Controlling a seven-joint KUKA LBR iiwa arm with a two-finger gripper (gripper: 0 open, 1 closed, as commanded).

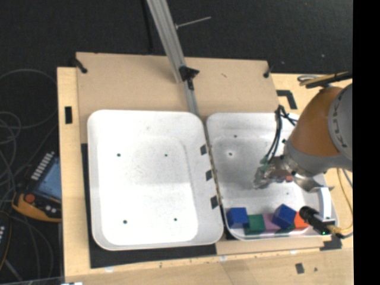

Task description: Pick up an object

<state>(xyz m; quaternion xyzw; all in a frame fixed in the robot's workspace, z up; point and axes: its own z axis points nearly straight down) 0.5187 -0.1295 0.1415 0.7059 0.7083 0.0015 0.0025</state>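
Along the near edge of the right bin [237,129] lie several small blocks: a blue block [237,216], a green block [256,223], a pale purple block [271,222], a second blue block [284,216] and an orange piece [300,220]. My gripper [263,179] hangs over the middle of the right bin, above and behind the blocks, at the end of the grey and orange arm [317,132]. It is small and blurred in the camera view, and nothing shows between it and the bin floor.
The left bin [145,177] sits beside the right one, divided by a rim with black clips [209,174]. A metal pole [169,34] slants in from the top. Cables and a handheld pendant [44,186] lie off the bench at left.
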